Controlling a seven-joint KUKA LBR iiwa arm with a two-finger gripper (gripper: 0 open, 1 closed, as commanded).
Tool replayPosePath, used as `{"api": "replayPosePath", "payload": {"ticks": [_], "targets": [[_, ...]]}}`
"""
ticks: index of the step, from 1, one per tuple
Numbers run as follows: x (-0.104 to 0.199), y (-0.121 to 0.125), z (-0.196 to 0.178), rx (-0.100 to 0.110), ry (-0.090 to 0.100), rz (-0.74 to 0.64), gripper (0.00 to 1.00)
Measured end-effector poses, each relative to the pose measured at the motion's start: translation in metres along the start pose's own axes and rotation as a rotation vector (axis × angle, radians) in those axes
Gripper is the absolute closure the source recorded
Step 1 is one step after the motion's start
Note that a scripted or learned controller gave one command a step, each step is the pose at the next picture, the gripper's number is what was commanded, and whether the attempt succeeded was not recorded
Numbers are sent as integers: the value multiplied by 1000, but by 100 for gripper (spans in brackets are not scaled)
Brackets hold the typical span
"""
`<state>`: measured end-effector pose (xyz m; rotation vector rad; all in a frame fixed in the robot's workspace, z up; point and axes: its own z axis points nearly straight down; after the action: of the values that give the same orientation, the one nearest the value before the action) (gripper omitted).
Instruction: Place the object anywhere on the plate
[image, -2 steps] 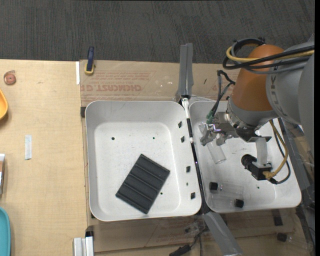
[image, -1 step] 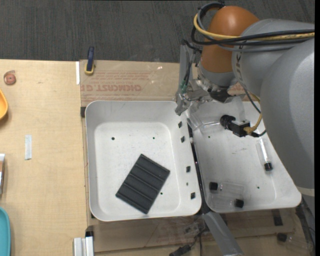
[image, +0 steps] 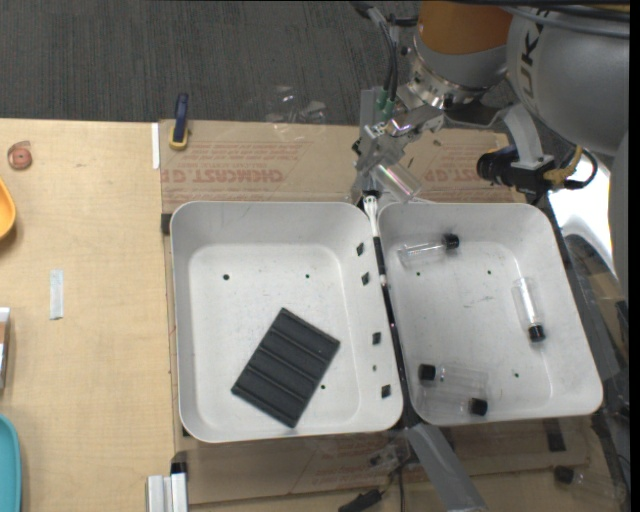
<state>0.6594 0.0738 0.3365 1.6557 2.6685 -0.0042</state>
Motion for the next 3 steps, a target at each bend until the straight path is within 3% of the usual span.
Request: {"api": "replayPosePath", "payload": {"ticks": [1, 2, 3], "targets": [[31, 16, -105, -2, -1, -387, 100], [108, 36, -105, -3, 0, -581, 100], [134, 32, 86, -3, 1, -813, 100]]}}
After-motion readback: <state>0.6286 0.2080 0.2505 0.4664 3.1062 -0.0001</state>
